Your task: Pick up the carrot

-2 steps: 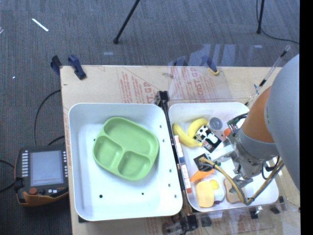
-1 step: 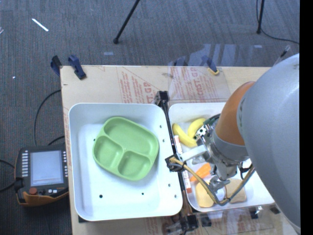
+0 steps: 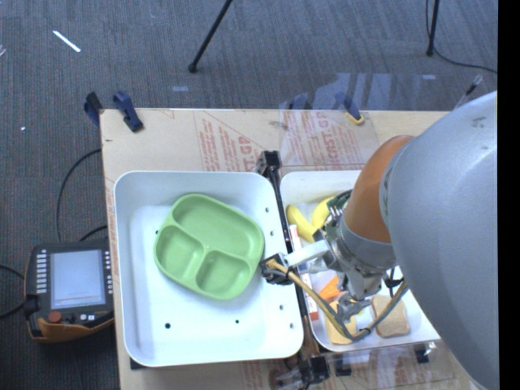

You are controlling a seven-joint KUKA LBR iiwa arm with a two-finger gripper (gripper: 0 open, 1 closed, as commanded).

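Note:
In the right bin, a small orange piece that looks like the carrot lies near the bin's left wall, partly hidden by the arm. My gripper hangs low over the bin, just right of the carrot and very close to it. The grey wrist with its orange band covers most of this bin.
A yellow banana-like item lies behind the carrot. A tan bread slice and a pale yellow piece sit at the bin's front. The left bin holds a green divided plate. A cable crosses the divider.

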